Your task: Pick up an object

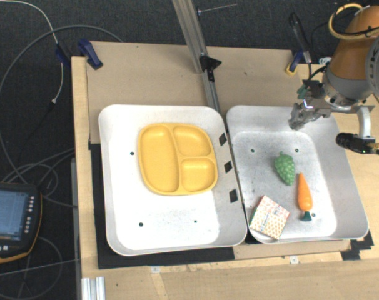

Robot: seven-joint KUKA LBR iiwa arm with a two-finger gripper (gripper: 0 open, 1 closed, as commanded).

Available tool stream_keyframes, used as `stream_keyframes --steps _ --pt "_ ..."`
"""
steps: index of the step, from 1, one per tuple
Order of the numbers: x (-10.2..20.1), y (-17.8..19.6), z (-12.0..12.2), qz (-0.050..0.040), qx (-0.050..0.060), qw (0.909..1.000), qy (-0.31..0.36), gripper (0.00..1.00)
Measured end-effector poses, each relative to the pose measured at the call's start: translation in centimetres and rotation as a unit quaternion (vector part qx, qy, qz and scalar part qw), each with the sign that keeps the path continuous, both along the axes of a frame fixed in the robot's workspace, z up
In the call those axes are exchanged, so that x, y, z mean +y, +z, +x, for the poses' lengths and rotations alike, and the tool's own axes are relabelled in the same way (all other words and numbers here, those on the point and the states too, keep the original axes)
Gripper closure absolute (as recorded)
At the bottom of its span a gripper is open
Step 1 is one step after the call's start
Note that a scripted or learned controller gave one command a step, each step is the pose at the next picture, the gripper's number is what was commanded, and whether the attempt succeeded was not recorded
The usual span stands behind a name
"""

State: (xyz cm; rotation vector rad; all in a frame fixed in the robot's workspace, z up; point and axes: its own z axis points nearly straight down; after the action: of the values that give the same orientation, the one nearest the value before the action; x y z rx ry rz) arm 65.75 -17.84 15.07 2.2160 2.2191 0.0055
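Observation:
The right bin (327,149) holds a green bumpy vegetable (285,167) near its middle, an orange carrot (304,194) just right of it, and a small patterned card box (269,217) at the front edge. My gripper (299,115) hangs over the bin's far right corner, well behind the green vegetable, with nothing seen between its fingers.
The left bin (114,186) carries a yellow divided plate (177,157). A metal pole (188,17) slants down between the bins. Blue clamps (89,54) sit at the bench's back corners. A tablet (11,220) lies off the bench at the left.

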Motion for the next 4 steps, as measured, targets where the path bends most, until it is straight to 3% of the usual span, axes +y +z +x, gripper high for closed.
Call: stream_keyframes --steps 2,4 --pt "1.2 12.3 0.9 -0.0004 -0.002 1.0 0.0 1.0" --pt "9.6 10.8 -3.0 0.0019 0.005 1.0 0.001 1.0"
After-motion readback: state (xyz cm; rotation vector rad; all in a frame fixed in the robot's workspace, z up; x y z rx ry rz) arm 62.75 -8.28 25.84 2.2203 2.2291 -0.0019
